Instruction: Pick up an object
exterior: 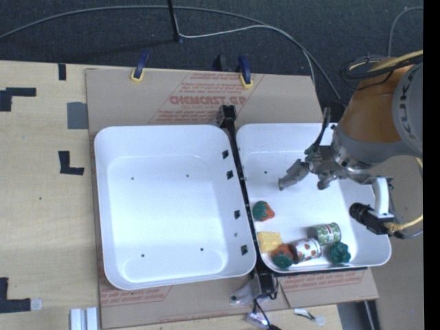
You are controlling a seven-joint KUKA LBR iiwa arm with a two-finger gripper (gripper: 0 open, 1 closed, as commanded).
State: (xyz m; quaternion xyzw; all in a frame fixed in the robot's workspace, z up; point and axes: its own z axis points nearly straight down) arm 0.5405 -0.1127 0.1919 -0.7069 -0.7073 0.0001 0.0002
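So the grey KUKA arm with the orange band [375,112] comes in from 3 o'clock and its two-finger gripper [304,177] hangs over the upper half of the right-hand shallow white plastic bin [275,139]. The fingers look spread apart, one dark finger [291,177] poking out toward 9 o'clock, and there's nothing between them, so it's empty-handed. All the pickable stuff sits in the lower part of that same bin, toward 6 o'clock from the gripper: a small round green-and-orange toy [262,212] near the divider, a flat yellow piece [269,240] below it, another green-and-orange lump [283,256] right beside the yellow one, then a little red-and-white can lying on its side [307,249], a green-labelled can [328,234] just up and to the right of it, and a dark green knobbly toy [338,254] at the far 4 o'clock corner. The can labels are too small to read. The left-hand white bin [165,208] sits right alongside, joined by a black clip strip [237,184]. Both bins rest on a brown cardboard sheet [192,95] with red printing at 12 o'clock; it looks like "CHEMCAST G.P." but it's faint, so don't quote me. Two yellow-tipped blue clamps [140,68] pin the cardboard's top edge.
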